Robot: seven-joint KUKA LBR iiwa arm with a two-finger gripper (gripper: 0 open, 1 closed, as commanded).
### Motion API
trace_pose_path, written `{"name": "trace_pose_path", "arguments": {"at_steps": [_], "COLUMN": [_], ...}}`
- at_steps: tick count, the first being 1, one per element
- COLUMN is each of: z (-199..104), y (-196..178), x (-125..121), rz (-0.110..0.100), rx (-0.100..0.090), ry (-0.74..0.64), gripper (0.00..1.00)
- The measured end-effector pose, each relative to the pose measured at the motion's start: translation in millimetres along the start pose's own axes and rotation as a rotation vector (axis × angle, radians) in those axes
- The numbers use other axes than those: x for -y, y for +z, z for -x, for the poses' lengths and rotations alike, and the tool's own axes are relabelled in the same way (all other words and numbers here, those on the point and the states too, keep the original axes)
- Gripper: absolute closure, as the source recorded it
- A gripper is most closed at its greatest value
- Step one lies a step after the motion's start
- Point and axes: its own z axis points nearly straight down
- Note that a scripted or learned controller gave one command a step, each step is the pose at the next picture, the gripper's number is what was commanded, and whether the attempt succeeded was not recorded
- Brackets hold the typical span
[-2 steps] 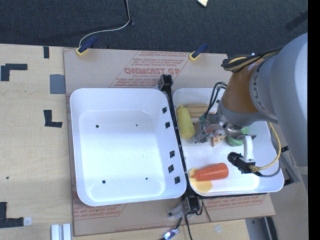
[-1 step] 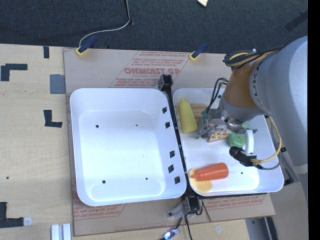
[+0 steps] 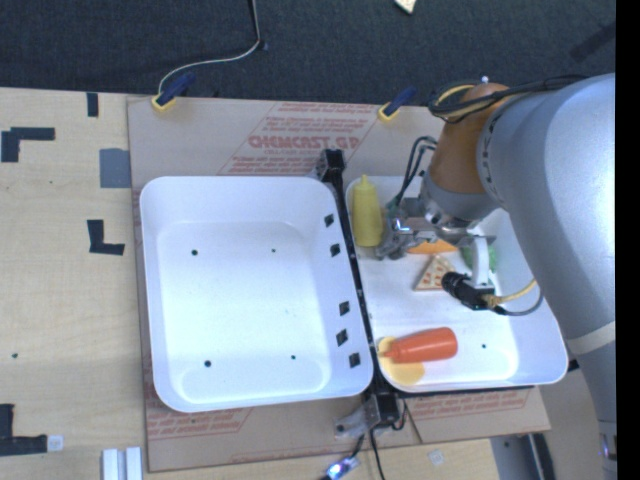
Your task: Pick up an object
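You see the desk, a pale wood top with black marks, running under a brown cardboard sheet with red print. Beyond its far edge lies dark carpet, crossed by a thin pale cable. The grey arm fills the right side, its orange band sitting above the wrist.

Two white bins lie side by side on the cardboard. The left bin shows a bare floor with small dark dots. The right bin holds the things you could pick, four that you can count.

The yellow bottle lies against the dividing wall at the far end, its long axis running near to far, its narrow tip pointing to the far side. The orange carrot lies at the near end, its long axis across the bin, left to right, resting on a pale yellow piece. An orange wedge sits between them, partly under the wrist.

The tool hangs low over the right bin, just beside the bottle. You cannot tell how its fingers stand.

Two blue and yellow clamps grip the cardboard's far edge.
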Motion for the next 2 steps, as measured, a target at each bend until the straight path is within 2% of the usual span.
{"name": "trace_pose_path", "arguments": {"at_steps": [1, 2], "z": [0.5, 1.5], "y": [-9.7, -0.7], "x": [0.8, 26.4], "rz": [0.000, 0.007], "rx": [0.001, 0.002], "ry": [0.001, 0.003], "gripper": [1.00, 1.00]}}
